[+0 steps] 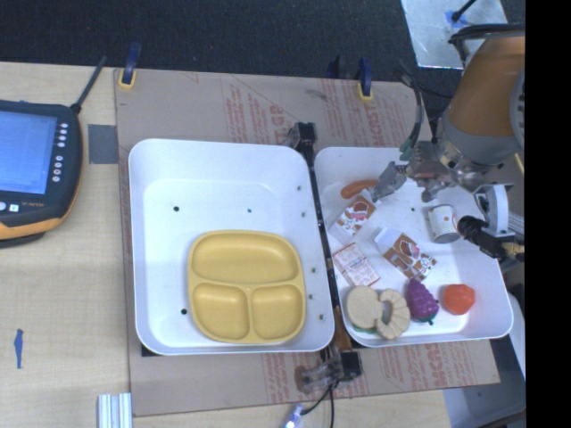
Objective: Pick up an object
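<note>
The right white bin (486, 328) holds several small items: an orange sausage (359, 188), printed packets (357, 212) (351, 261) (409, 255), a small white block (386, 237), a grey-white cylinder (440, 223), purple grapes (421, 300), a red tomato (459, 299) and a round bread piece (376, 312). My gripper (412, 184) hangs over the far part of this bin, just right of the sausage and above the cylinder. It is open, its fingers spread, with nothing between them.
The left white bin (161, 176) holds a yellow divided tray (247, 286). A tablet in an orange case (31, 168) lies on the bench at far left. Clamps (364, 77) pin the cardboard sheet at the back.
</note>
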Robot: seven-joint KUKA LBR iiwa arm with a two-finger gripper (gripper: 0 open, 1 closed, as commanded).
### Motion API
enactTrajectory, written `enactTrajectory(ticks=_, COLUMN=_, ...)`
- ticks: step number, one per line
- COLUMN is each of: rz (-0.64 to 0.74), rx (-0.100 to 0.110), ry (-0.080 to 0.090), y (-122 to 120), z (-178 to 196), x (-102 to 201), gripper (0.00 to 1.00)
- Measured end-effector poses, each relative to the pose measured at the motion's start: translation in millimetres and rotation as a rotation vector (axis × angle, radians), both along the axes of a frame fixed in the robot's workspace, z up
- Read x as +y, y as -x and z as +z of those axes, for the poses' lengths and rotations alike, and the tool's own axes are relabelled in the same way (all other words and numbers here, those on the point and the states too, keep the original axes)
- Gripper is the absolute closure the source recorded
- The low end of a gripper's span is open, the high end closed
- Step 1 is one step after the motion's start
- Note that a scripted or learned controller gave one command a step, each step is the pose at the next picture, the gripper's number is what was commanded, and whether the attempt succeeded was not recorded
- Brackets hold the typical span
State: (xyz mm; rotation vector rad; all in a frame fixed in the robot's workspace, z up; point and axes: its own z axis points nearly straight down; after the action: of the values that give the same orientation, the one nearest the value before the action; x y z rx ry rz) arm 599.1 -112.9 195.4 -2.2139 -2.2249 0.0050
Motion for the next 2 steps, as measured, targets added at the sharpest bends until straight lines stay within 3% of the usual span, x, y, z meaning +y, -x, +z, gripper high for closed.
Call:
enactTrajectory(ticks=1, rz=0.000, rx=-0.011, ry=-0.001, y=27, z=-86, x=1, gripper=0.00)
enactTrajectory(ticks=2, rz=-0.001, rx=-0.004, ry=-0.001, y=-43, z=-103, x=18, gripper=0.00)
